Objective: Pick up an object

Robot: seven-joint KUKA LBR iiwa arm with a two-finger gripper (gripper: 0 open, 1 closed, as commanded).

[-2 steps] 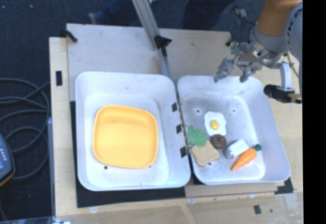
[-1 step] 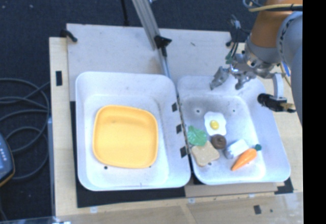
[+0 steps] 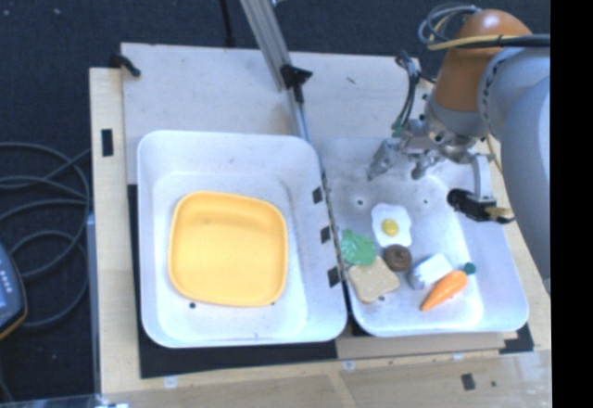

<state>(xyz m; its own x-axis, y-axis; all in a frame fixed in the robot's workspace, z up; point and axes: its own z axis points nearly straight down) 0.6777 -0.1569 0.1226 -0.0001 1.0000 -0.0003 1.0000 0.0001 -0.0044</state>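
A toy carrot (image 3: 444, 289) is lying nearest the lens in the right bin (image 3: 500, 304), beside a slice of toast (image 3: 373, 281), a brown doughnut (image 3: 397, 257), a green leaf (image 3: 358, 248) and a fried egg (image 3: 391, 225). A yellow plate (image 3: 228, 248) is sitting in the left bin (image 3: 153, 165). The gripper (image 3: 400, 163) is hovering over the right bin's far end, fingers spread, gripping nothing; the arm's bulk is hiding that bin's far right corner.

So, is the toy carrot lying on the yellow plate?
No, the toy carrot lies in the right bin, while the yellow plate sits in the left bin.
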